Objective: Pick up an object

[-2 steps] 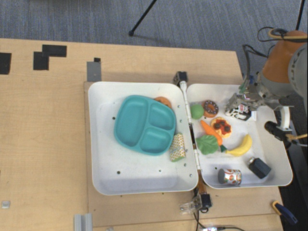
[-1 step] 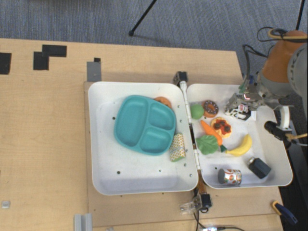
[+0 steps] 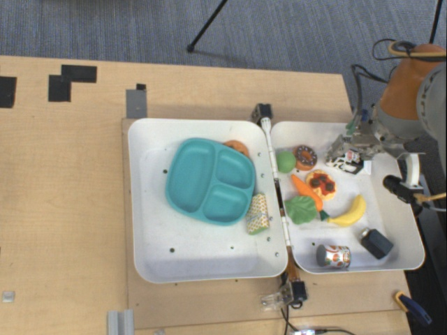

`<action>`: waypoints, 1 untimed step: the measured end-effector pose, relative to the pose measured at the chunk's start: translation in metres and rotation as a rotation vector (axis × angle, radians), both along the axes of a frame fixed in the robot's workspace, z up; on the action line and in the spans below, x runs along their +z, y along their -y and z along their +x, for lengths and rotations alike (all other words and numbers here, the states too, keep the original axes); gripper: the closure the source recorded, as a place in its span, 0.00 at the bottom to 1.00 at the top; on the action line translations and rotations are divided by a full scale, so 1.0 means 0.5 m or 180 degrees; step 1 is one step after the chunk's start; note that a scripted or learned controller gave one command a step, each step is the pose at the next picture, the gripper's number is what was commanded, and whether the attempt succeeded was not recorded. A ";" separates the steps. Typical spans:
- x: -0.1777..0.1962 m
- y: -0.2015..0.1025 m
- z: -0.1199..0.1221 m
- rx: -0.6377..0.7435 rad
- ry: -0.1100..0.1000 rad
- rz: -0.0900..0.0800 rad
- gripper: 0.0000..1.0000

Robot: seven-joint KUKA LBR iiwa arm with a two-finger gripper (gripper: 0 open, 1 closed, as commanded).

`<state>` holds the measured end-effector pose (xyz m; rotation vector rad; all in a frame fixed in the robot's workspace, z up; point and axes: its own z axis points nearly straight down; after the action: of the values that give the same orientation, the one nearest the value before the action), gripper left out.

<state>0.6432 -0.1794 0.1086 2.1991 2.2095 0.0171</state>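
I see the pincer (image 3: 347,153) low over the upper right of the right bin (image 3: 412,246), above a small black-and-white item (image 3: 347,162); whether it grips, I cannot tell. Just left sits a round brown toy (image 3: 305,157), lower down a banana (image 3: 350,212), a can (image 3: 334,256) and a black block (image 3: 376,243). A teal tray (image 3: 209,180) fills the left bin (image 3: 150,250) on the desk (image 3: 63,208).

You have open floor along the left bin's (image 3: 150,257) near edge and left side; the teal tray (image 3: 209,181) fills its middle. In the right bin (image 3: 412,253), toys crowd the divider side, and the banana (image 3: 350,212) and black block (image 3: 376,243) narrow the near right corner.
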 end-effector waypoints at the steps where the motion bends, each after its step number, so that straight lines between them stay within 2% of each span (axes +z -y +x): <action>1: -0.002 0.003 0.004 0.0001 0.0003 -0.0001 0.00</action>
<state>0.6454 -0.1809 0.1077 2.1981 2.2092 0.0175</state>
